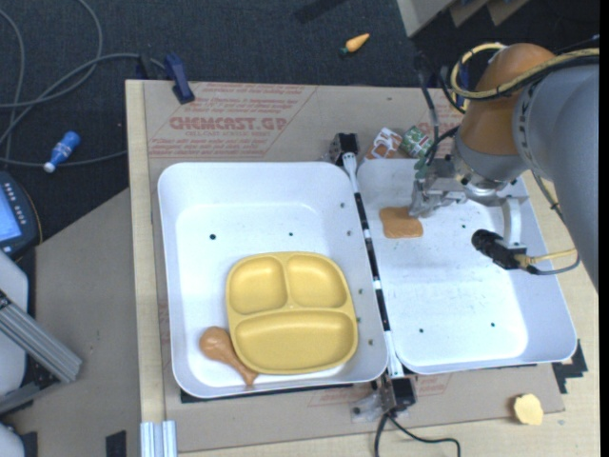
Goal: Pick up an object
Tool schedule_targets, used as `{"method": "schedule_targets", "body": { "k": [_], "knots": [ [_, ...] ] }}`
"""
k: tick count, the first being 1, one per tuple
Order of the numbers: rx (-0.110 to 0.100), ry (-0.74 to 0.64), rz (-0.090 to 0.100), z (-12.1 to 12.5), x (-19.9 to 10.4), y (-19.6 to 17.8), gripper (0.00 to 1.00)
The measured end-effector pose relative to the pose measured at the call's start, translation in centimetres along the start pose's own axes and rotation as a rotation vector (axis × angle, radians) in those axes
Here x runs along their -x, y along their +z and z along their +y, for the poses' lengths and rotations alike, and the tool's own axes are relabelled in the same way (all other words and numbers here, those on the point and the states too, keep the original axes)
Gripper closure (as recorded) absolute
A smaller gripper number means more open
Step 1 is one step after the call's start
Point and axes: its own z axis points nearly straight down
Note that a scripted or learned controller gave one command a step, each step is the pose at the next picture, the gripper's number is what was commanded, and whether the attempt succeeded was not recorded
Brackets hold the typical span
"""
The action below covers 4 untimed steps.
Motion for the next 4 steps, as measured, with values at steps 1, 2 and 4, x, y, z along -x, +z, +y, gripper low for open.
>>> {"method": "schedule_targets", "body": {
  "k": [1, 2, 4],
  "knots": [
    [-0.01, 0.003, 0.002, -3.6, -0.3, -1.1, 1.0],
    [-0.008, 0.002, 0.002, -3.5, -0.3, -1.0, 0.0],
    [0.001, 0.0, 0.0, -0.2, -1.3, -0.1, 1.0]
  ]
}}
